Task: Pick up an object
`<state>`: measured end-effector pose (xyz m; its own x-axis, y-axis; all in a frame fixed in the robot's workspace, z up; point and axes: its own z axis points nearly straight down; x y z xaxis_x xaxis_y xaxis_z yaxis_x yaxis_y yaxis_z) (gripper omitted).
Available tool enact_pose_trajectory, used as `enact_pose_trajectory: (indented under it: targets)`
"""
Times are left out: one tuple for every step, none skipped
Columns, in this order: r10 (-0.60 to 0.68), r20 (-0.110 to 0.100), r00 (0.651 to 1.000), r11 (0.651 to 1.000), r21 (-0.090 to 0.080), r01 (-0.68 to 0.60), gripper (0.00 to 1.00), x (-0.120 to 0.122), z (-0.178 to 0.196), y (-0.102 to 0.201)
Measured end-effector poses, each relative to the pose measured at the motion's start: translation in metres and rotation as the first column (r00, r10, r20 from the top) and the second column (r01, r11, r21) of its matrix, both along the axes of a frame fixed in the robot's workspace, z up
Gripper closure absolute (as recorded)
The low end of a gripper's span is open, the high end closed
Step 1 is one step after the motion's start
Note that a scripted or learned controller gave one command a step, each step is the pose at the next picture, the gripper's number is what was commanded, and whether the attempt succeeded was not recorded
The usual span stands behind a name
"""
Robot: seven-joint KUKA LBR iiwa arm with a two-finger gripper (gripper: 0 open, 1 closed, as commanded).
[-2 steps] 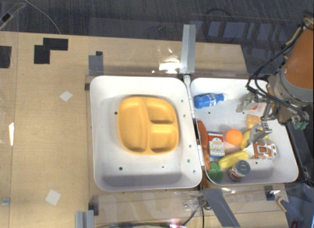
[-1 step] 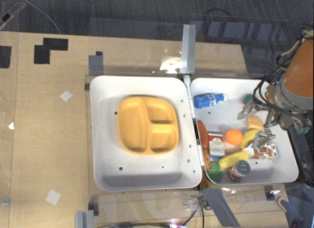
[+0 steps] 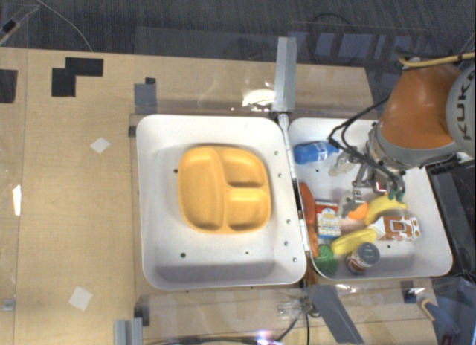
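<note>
Can (image 3: 364,256) sits at 6 o'clock of right bin (image 3: 439,250), touching yellow banana (image 3: 353,240). Gripper (image 3: 376,189) hangs over pile centre; whether it grips anything cannot be told. Left bin (image 3: 149,210) holds yellow divided tray (image 3: 224,188).

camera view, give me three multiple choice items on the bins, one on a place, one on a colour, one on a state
1. Where does the yellow divided tray lie?
A. in the left bin
B. in the right bin
C. on the bare bench

2. What colour is the bottle at the far end of the right bin?
A. red
B. blue
C. black

3. How does the gripper stand to the right bin?
A. parked over the left bin
B. off the bench
C. down over the clutter in it

Key: 1 A, the tray sits mid left bin. 2 B, the bottle is plainly blue. 3 C, it hangs by the banana and the orange piece.
</note>
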<state>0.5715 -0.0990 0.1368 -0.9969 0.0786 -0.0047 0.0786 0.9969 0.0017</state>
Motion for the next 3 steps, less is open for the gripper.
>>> enact_pose_trajectory:
  targets:
    - [-0.556, 0.008, 0.831, 0.831, 0.005, 0.556, 0.00, 0.019, -0.047, -0.018]
    - [-0.568, 0.007, 0.823, 0.823, 0.003, 0.568, 0.00, 0.019, -0.048, -0.066]
    - [-0.719, 0.003, 0.695, 0.695, 0.007, 0.719, 0.00, 0.047, -0.048, -0.024]
